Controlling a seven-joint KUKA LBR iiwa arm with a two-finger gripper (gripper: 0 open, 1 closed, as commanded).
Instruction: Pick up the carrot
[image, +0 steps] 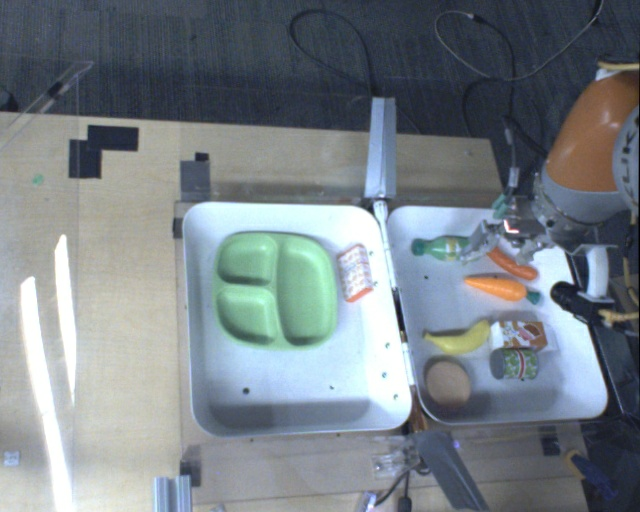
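Two orange carrots lie in the right bin (590, 400). One carrot (495, 287) rests near the bin's middle, pointing left. A second, smaller carrot (514, 266) lies just behind it, close to the far right wall. My gripper (510, 232) hangs over the bin's far right part, right above the smaller carrot's upper end and beside a green bottle (440, 247). I see nothing lifted off the bin floor.
The right bin also holds a banana (460, 339), a small carton (526, 333), a can (515, 363) and a brown round item (447, 380). In the left bin (300, 410) sit a green divided plate (277, 288) and a snack packet (354, 272).
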